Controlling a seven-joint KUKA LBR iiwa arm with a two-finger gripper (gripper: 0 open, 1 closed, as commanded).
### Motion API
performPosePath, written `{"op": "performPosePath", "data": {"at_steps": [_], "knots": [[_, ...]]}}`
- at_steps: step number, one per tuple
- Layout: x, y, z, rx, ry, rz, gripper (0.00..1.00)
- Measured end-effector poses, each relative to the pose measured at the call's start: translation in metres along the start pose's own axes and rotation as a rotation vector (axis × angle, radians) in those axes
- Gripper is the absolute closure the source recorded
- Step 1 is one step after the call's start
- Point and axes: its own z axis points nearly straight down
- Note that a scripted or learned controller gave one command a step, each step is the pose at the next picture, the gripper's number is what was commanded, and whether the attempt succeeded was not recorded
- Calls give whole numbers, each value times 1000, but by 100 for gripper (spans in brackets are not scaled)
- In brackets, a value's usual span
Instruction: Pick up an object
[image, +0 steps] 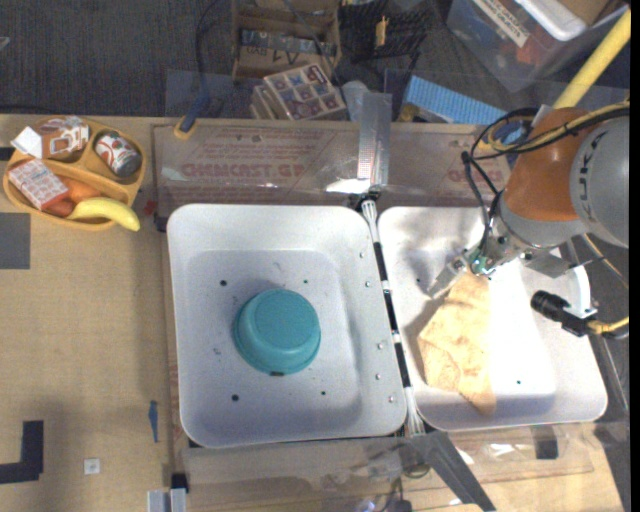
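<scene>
Tan cloth lies crumpled in the right bin, its upper corner lifted toward 12 o'clock, touching the pincer. Cannot tell the pincer's state.

Judged light, limp and non-fragile; it will drape, so pinch a raised fold.

Left bin holds an upturned teal bowl, rigid, smooth, likely slippery.

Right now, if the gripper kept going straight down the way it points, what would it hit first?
Probably the tan cloth in the right bin; the gripper sits at its upper edge, though depth is unclear.
</scene>
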Motion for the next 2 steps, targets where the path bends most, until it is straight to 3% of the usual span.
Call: {"op": "performPosePath", "data": {"at_steps": [1,2], "knots": [[-2,1,-13,-7,-5,3,100],[41,57,-98,3,2,3,100]]}}
